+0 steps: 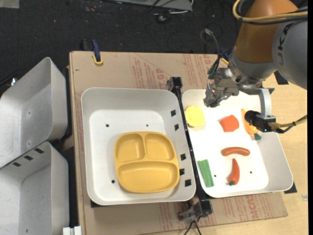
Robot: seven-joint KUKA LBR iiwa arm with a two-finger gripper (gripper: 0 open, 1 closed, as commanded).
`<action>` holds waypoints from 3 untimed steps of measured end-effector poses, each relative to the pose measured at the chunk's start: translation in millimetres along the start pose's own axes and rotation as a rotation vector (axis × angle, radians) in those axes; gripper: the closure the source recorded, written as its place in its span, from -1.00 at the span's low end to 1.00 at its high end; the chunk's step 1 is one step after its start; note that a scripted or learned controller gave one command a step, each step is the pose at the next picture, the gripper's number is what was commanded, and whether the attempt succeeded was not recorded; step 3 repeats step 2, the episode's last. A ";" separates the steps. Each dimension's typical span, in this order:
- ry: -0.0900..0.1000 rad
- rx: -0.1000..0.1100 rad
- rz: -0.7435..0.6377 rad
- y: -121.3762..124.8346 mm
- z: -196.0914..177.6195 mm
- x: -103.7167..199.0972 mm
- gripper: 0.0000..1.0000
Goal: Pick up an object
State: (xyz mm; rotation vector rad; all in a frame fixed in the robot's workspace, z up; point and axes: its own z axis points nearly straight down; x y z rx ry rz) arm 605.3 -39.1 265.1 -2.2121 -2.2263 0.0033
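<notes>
My gripper (213, 100) hangs over the far left part of the right bin (279, 177), just right of and above a round yellow piece (194, 116). Nothing shows in its grasp. An orange-red block (229, 124) lies in the middle of that bin. Nearer the front are a brown sausage (235, 152), a red chili with a green tip (234, 172) and a green bar (205, 173). By the right wall lies a small orange carrot (251, 129), partly hidden by the robot's own hardware.
The left bin (98, 106) holds a yellow divided plate (146, 161). A black divider (182, 126) runs between the two bins. Two spare white bins (29, 131) stand off the bench at the left.
</notes>
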 end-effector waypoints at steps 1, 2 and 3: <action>0.000 -0.002 0.000 -3.3 4.1 45.8 1.00; 0.000 -0.001 0.000 -4.1 18.1 91.0 1.00; 0.000 -0.001 0.000 -4.1 18.1 91.0 1.00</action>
